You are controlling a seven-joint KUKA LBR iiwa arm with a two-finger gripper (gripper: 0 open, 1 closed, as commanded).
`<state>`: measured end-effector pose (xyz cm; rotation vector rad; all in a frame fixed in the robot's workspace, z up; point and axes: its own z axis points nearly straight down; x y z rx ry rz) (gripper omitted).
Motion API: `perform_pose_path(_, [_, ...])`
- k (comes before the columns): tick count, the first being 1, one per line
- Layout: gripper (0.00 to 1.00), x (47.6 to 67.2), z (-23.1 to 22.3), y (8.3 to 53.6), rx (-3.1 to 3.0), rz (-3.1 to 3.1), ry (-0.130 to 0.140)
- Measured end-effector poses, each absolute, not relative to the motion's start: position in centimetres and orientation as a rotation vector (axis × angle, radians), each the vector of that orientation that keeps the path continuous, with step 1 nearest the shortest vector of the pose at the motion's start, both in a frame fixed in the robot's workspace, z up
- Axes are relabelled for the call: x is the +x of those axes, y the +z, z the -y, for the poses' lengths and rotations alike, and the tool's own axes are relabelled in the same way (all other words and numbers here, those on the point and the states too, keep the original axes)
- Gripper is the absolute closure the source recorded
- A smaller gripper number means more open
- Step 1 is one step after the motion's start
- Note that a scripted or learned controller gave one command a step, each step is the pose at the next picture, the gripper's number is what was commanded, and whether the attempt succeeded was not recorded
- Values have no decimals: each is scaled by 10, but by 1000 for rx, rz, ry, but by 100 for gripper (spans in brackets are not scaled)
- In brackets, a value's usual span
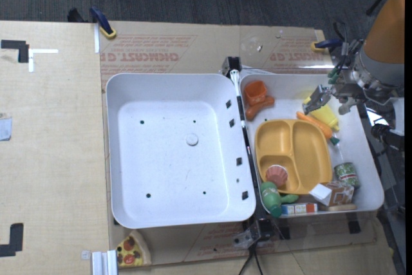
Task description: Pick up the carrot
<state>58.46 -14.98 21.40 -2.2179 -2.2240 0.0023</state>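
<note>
Orange carrot | right bin | just below claw

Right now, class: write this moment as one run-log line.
claw: above right bin, near carrot | carrot: lying beside yellow tray, not held | left bin: untouched

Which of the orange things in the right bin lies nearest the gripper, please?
The thin orange carrot, just below the gripper; the squat orange cup sits farther left.
</note>
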Motion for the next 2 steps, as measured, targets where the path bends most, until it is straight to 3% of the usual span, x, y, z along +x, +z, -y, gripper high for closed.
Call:
perform_pose_path(1, [0,597,171,105,-2360,2074,2])
perform_pose_path(2, [100,597,172,114,-2360,2071,3])
